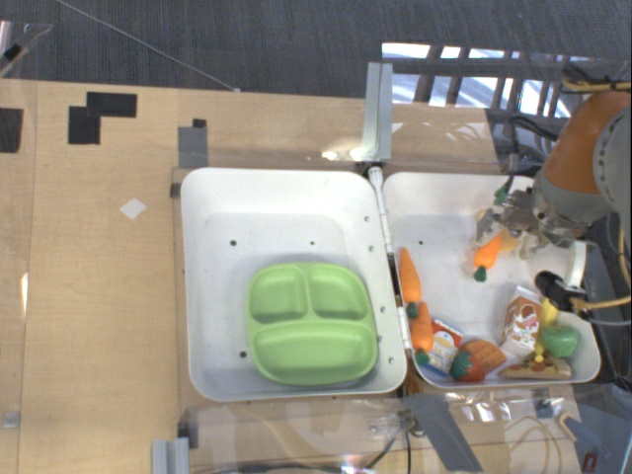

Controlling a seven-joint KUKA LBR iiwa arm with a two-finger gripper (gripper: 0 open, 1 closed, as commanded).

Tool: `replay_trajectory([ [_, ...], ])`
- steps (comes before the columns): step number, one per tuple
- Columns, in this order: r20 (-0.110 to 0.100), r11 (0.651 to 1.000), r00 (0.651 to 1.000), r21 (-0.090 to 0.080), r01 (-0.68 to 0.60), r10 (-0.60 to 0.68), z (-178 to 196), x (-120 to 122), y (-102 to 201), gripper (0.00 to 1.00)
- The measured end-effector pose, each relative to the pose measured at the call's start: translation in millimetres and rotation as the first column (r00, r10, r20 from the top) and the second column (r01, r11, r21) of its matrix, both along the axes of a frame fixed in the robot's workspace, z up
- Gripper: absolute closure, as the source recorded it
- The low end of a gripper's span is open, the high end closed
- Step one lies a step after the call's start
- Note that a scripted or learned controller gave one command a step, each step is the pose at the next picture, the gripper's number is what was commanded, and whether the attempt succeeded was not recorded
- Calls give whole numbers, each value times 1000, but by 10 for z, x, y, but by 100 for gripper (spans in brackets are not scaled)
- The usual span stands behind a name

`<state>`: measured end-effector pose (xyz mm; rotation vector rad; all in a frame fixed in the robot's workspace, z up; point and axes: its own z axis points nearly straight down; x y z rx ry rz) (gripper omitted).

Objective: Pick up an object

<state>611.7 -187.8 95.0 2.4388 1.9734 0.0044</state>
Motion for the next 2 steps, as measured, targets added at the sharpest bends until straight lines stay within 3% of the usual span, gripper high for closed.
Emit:
replay_trajectory([
  [1, 2, 1000, 1000, -1, -8, 8, 107, 18, 13, 100],
  [2, 0, 993, 993, 0, -114, 114, 1173, 344, 453, 100],
])
